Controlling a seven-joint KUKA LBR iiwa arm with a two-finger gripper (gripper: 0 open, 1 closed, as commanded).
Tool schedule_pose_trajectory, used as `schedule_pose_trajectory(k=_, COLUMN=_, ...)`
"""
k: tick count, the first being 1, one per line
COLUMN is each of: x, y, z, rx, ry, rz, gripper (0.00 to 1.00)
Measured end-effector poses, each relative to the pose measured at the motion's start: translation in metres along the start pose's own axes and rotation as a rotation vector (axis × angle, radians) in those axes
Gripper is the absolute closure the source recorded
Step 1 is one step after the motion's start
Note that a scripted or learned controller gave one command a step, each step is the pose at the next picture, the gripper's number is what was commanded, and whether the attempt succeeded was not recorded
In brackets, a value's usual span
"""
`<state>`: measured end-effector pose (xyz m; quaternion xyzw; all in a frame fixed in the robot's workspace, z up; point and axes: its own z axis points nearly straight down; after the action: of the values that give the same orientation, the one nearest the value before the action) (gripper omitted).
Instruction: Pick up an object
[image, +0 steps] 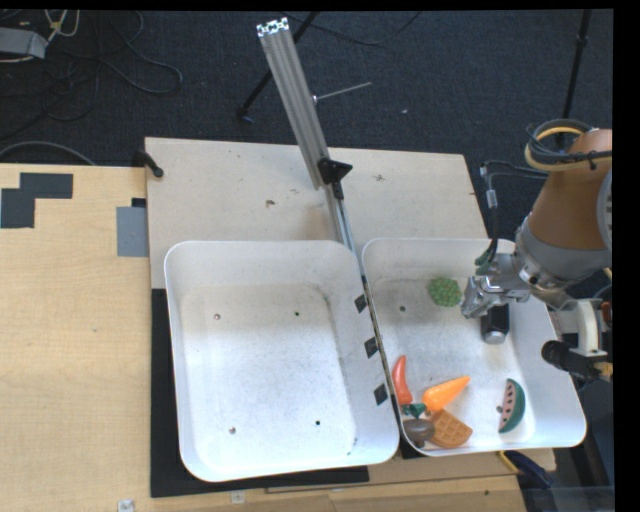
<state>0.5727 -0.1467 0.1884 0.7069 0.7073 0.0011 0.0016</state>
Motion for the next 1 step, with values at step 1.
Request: schedule_pose_trajectory(k=1, x=-0.0095, y=-0.0001, z=-0.047, rx=0.001, ry=0.0, rz=0.0, gripper=1.0)
